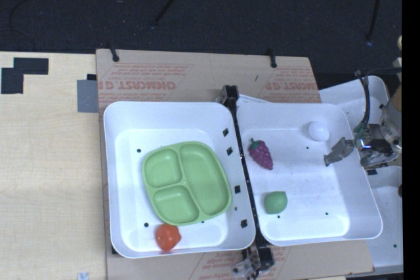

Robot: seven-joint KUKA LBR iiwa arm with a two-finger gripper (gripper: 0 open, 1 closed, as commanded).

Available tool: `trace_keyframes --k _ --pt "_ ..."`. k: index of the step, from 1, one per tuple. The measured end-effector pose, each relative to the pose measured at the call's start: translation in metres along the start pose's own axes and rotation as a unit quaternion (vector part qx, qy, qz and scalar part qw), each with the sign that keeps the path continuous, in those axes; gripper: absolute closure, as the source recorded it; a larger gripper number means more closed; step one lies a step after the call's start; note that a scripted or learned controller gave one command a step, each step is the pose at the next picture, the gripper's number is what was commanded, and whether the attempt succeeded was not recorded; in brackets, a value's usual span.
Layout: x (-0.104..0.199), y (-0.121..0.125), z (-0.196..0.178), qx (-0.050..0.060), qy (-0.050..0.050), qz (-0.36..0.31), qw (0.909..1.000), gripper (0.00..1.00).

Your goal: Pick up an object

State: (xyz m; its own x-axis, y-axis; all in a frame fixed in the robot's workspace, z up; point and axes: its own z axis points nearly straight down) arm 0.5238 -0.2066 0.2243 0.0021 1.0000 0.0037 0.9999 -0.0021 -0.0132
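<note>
In the right bin (341, 223) lie a purple bunch of grapes (260, 153) near the divider, a small white ball (318, 130) toward the back right, and a green rounded object (275, 202) toward the front. My gripper (338, 151) hangs over the right side of that bin, just right of and below the white ball, with nothing seen in it. It stands well apart from the grapes and the green object. The arm reaches in from the right edge.
The left bin (125, 141) holds a light green divided plate (187, 182) and a small red-orange object (167, 237) by its front wall. A black divider (239, 167) separates the bins. Brown cardboard lies beneath both.
</note>
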Motion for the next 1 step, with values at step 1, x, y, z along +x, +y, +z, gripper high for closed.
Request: trace_keyframes --k 1 --pt "-0.0001 0.0024 -0.0054 -0.005 -0.001 -0.001 1.0000 0.00"
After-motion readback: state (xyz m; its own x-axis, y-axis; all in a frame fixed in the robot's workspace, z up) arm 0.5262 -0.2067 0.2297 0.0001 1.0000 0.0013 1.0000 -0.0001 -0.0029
